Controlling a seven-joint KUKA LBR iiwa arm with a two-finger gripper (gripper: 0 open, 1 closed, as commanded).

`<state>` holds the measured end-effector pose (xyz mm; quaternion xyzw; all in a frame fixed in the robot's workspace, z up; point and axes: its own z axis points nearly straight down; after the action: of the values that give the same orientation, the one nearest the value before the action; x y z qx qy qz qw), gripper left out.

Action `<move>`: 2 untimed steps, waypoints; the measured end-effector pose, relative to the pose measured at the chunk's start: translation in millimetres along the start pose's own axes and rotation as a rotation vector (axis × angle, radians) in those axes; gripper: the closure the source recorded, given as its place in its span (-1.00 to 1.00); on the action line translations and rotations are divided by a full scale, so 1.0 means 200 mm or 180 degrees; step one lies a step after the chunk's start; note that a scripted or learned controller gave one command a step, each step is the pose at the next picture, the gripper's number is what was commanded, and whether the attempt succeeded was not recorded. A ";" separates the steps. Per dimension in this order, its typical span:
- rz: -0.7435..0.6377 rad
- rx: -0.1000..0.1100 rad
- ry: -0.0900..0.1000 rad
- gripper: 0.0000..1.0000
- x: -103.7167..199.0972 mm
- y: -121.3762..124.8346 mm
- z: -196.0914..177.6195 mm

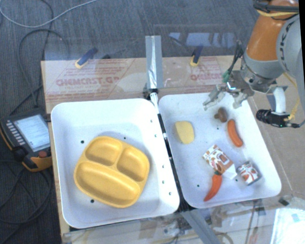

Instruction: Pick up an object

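Observation:
My gripper (224, 100) hangs over the far edge of the right bin (263, 189), its two fingers spread apart and open with nothing between them. Just below it lies a small brown object (221, 114). A sausage (234, 133) lies to the right of that. A pale yellow round piece (184, 131) rests near the bin's left wall. Nearer the front are a red-and-white packet (217, 158), a small red-and-white can (248, 173) on its side, and a red chili pepper (213, 187).
The left bin (65, 152) holds a yellow divided plate (111, 171). A metal divider bar (153, 66) runs between the bins at the back. A handheld pendant (27, 136) lies left of the bench. The arm's orange band (269, 23) is at the upper right.

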<state>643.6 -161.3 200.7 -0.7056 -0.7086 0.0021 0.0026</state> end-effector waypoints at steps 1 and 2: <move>0.0121 0.0009 0.0014 -1.00 -0.29 -0.03 0.41; -0.0043 -0.0027 0.0021 -1.00 -0.26 -0.05 0.52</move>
<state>632.6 -213.1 96.5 -0.7007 -0.7134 -0.0033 0.0020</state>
